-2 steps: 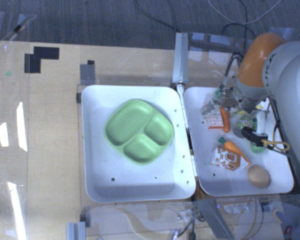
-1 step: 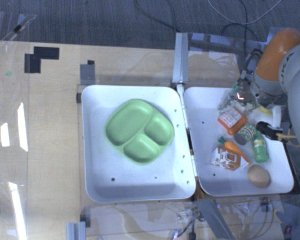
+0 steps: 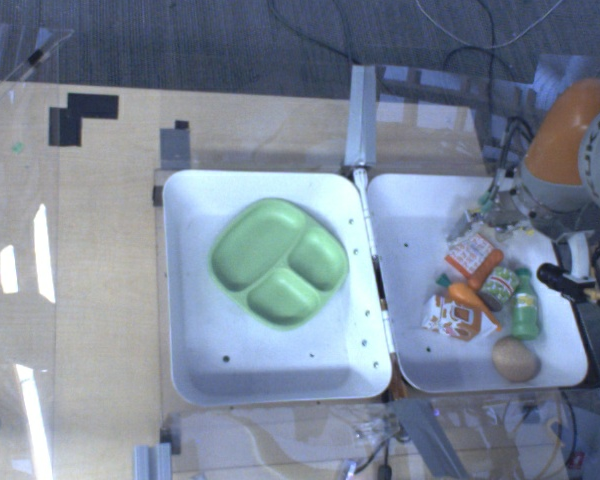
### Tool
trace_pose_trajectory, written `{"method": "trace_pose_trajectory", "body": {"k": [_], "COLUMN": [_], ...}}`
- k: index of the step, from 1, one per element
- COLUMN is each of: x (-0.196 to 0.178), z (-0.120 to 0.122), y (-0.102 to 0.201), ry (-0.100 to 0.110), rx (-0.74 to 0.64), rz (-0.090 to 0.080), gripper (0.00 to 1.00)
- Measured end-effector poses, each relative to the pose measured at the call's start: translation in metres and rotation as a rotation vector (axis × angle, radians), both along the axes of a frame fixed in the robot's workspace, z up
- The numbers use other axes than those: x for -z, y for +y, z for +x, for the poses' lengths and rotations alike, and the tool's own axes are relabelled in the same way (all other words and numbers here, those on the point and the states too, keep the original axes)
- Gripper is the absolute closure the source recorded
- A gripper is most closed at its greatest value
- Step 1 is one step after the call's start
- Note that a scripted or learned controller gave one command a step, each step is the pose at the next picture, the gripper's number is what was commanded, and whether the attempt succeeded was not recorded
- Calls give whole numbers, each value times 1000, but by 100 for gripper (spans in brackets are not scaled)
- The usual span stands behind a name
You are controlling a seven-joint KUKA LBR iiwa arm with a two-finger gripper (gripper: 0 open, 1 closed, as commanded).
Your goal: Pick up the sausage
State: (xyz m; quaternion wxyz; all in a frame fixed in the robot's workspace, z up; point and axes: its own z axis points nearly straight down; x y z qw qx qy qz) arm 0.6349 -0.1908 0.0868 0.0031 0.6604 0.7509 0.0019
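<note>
A cluster of toy food lies in the right bin (image 3: 420, 218). In it, a reddish-orange oblong piece (image 3: 477, 260) looks like the sausage, lying at a slant at the top of the cluster. Just below it is an orange carrot-like piece (image 3: 466, 296). The arm's orange band (image 3: 568, 133) is at the right edge. My gripper (image 3: 497, 206) hangs over the bin's upper right part, just above and to the right of the sausage. Nothing shows as held in it.
Around the sausage are a green can (image 3: 500, 284), a green bottle (image 3: 524, 314), a white-and-orange packet (image 3: 452, 318) and a brown round item (image 3: 516, 359). The left bin (image 3: 190, 348) holds a green divided plate (image 3: 279, 261). A black part (image 3: 572, 282) juts over the right bin's right rim.
</note>
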Motion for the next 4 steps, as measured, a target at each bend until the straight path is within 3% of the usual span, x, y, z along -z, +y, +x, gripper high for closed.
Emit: {"method": "trace_pose_trajectory", "body": {"k": [1, 2, 3, 4], "x": [-1, -3, -3, -15], "z": [-14, -79, -128, -125], "y": [-14, 19, 7, 9], "ry": [-1, -4, -8, -15], "rx": [-338, -379, -473, -473], "rz": [-3, -4, -8, -7], "gripper": [0, 0, 0, 100]}}
